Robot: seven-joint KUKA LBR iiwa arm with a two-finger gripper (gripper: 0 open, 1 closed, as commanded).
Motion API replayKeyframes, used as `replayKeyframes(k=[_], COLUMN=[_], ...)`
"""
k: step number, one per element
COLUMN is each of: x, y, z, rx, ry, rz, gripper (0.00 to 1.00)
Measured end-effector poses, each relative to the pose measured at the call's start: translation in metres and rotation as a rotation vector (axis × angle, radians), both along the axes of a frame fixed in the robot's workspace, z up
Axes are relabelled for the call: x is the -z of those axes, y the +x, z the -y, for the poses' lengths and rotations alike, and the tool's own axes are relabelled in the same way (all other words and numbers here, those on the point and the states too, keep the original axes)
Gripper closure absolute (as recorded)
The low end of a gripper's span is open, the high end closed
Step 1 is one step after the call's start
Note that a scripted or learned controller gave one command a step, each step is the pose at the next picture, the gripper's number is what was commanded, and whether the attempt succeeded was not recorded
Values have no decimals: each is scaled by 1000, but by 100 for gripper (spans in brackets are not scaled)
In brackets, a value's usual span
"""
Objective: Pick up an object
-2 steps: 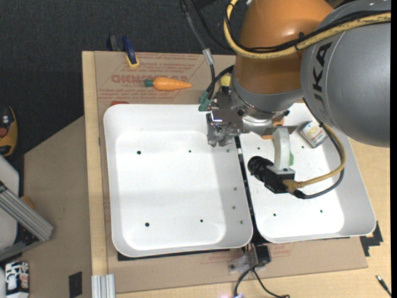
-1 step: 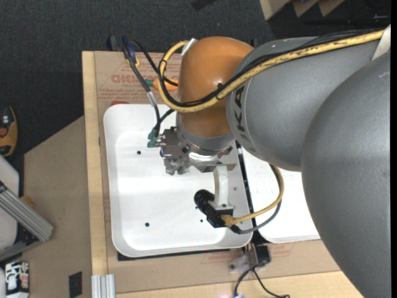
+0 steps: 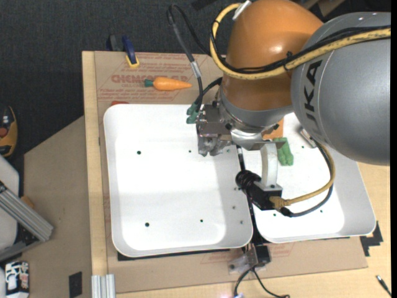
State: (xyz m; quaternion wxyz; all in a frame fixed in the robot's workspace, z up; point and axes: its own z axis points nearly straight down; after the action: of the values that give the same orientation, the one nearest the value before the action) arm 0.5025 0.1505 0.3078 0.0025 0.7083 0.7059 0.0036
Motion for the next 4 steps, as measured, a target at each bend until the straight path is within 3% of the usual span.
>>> replayKeyframes(k=[1,2,3,4], x=[34,38,90,60], y=[-10,89,31,33], z=[57,28,-53,79], rx=[3,-6,-13,11], ry=[-3,-1,0,-6], rz=[-15,-4,-19,-9], gripper=[100,100,100,100])
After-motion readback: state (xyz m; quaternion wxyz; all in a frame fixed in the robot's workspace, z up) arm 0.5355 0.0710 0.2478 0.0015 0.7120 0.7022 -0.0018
